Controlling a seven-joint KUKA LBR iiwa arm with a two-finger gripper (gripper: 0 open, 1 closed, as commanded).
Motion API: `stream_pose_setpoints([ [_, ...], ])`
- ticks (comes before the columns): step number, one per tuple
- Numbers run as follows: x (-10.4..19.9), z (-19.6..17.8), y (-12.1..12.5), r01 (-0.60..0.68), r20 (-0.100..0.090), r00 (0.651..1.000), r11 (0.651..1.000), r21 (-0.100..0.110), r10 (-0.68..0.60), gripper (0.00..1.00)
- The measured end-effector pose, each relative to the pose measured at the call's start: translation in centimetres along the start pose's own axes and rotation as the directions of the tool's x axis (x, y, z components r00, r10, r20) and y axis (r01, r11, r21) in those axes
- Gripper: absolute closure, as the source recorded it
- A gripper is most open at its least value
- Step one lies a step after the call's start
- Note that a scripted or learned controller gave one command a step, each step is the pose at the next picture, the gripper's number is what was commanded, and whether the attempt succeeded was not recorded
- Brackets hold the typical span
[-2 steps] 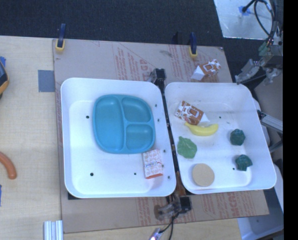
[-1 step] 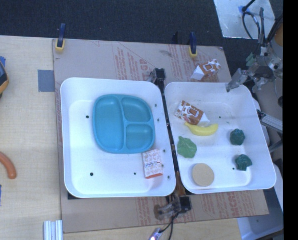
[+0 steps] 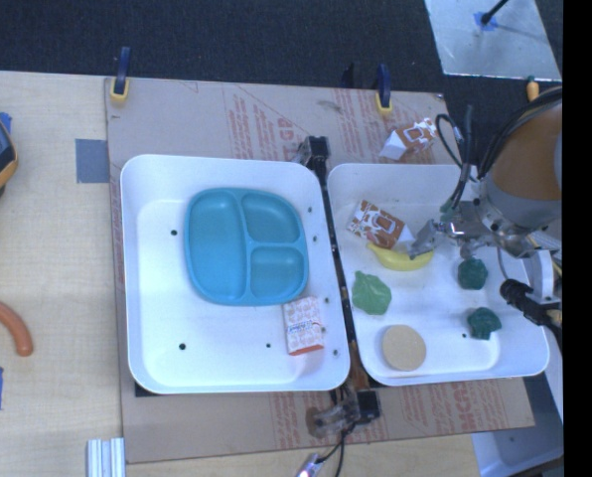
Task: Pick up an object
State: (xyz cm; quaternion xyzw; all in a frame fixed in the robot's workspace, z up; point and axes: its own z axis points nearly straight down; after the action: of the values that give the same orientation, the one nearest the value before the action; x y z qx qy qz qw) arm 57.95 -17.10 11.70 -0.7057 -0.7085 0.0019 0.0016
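The right bin (image 3: 519, 361) holds a yellow banana-shaped piece (image 3: 400, 258) with a red-and-white snack packet (image 3: 376, 225) at its upper left. Around them lie a light green lump (image 3: 371, 293), a tan round disc (image 3: 403, 347) and two dark green pieces (image 3: 472, 272) (image 3: 484, 322). My gripper (image 3: 430, 237) hangs low over the bin's upper middle, just right of the packet and above the yellow piece's right end. The grey arm with its orange band (image 3: 524, 162) comes in from the right. Nothing is visibly held.
The left bin (image 3: 142, 366) carries a blue divided plate (image 3: 246, 244) and a small packet (image 3: 303, 325) near its lower right corner. Another packet (image 3: 411, 139) lies on the cardboard behind the right bin. A sausage (image 3: 10, 326) rests on the bench far left.
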Motion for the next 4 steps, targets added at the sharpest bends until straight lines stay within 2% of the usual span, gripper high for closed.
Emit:
stream_pose_setpoints([
  [1, -0.1, -1.1, 0.0, 0.002, 0.002, 1.0, 1.0, 0.001, -0.002, 1.0],
  [2, 6.3, -6.8, 3.1, 0.001, -0.001, 1.0, 1.0, -0.003, -0.001, 1.0],
  [3, 6.3, -6.7, 3.1, 0.0, 0.0, 1.0, 1.0, -0.002, 0.0, 0.0],
  [4, 6.4, -0.9, 3.8, 0.002, 0.001, 1.0, 1.0, 0.0, -0.002, 0.0],
])
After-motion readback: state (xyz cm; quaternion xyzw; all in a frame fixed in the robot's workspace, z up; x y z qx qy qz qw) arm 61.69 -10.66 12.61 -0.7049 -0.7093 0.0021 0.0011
